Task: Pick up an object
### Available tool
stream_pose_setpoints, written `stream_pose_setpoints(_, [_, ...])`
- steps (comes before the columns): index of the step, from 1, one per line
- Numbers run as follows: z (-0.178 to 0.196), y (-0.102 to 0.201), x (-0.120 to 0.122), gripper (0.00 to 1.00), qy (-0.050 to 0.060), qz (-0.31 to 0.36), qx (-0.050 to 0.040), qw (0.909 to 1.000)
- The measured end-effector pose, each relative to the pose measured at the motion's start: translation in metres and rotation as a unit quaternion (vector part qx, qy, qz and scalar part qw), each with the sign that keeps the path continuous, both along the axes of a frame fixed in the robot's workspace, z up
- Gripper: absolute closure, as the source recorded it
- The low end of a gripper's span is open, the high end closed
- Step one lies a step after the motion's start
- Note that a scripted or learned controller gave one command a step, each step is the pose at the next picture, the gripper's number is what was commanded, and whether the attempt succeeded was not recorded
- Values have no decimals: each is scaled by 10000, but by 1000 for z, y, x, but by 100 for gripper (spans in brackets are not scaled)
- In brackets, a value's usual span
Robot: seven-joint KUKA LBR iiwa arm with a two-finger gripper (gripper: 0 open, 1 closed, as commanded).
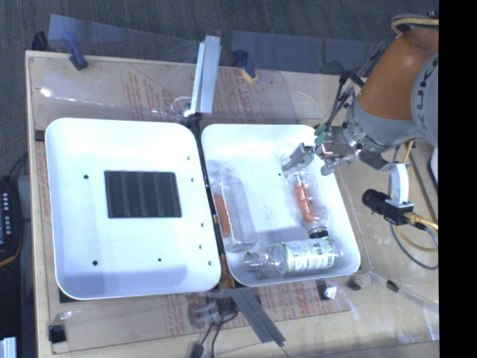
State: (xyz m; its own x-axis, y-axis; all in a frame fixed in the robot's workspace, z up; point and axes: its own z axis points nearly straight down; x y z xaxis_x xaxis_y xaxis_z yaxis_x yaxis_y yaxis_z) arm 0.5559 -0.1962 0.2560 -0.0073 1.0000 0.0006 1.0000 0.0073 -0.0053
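The right-hand shallow white plastic bin [339, 200], a rounded-cornered tray with smooth glossy walls, is taken here as the landmark. Three clear bottles are seen lying on its floor. Along its left wall a transparent plastic bottle with an orange strip inside [229, 209] is laid lengthwise. Toward its right side a smaller clear cylindrical bottle with coppery-orange contents and a black cap [307, 200] is laid, its cap end pointing to the bin's near edge. Across the bin's near edge a clear bottle with a green-and-white printed label [298, 258] is laid on its side, close to the black cap of the smaller bottle (whether the two touch cannot be told).

Over the bin's far right corner the metal two-finger gripper [302, 157] is held, carried by the grey arm with its rounded orange band [391, 69], which is seen beyond the bin's right rim. The grey fingers are seen just above the top end of the coppery-orange bottle; nothing is seen between them, and whether they are spread or pressed together cannot be told.

To the left of the landmark bin, touching it along a dark seam, a second white bin [67, 200] is set, with a dark ribbed rectangular panel [142, 194] in the middle of its floor.
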Motion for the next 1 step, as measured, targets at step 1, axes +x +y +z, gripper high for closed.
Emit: stream_pose_setpoints(1, [-41, -13, 25, 0, 3, 788, 12, 9969])
